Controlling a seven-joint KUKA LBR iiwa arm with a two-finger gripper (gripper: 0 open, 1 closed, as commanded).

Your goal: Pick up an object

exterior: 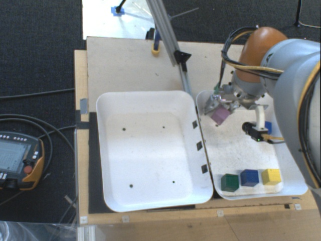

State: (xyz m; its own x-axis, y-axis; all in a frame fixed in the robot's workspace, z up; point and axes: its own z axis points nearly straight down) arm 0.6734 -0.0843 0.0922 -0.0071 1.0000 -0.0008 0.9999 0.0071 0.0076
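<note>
While the grey KUKA arm (293, 84) reaches in over the right-hand white bin (235, 144), its end effector (218, 108) hangs above that bin's far left corner with a small pink block (220, 115) gripped between its fingers, the block tilted and lifted off the bin floor. Nearer the camera than the end effector and well apart from it, three cubes sit in a row along the bin's near edge: a green cube (230, 182), a blue cube (249, 177) just beside it, and a yellow cube (271, 176) at the end of the row. Another blue object (267, 127) peeks out from behind the wrist, just to the end effector's right; its shape cannot be told. To the end effector's left lies the left-hand white bin (150, 149), touching the right one along their shared rim. Far to the left, off the bench (125, 64), a teach pendant (17, 157) rests on the dark floor.
</note>
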